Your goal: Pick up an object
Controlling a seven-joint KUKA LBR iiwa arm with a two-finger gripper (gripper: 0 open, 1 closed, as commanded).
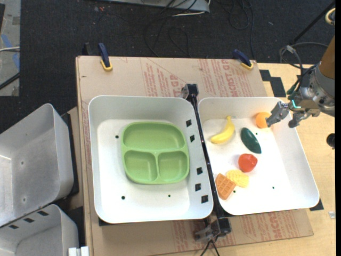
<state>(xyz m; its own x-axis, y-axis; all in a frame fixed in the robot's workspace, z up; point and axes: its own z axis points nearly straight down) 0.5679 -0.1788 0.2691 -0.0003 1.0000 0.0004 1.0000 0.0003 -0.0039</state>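
A: Five small toys lie in the right bin. Nearest the camera, what sits there?

B: A waffle-patterned orange piece, touching a yellow piece just behind it. Behind those, a round red toy.

A: And farther back?

B: A dark green oval, its long axis running from upper left to lower right. Left of it, a yellow banana, curved, its tip pointing up toward the far wall.

A: Where does the gripper stand?

B: At the bin's far right rim, fingers spread apart, holding nothing. A small orange ball lies just to its left, close beside the nearer finger. I cannot tell whether they touch.

A: The left bin?

B: It holds a light green divided tray, well apart from the gripper.
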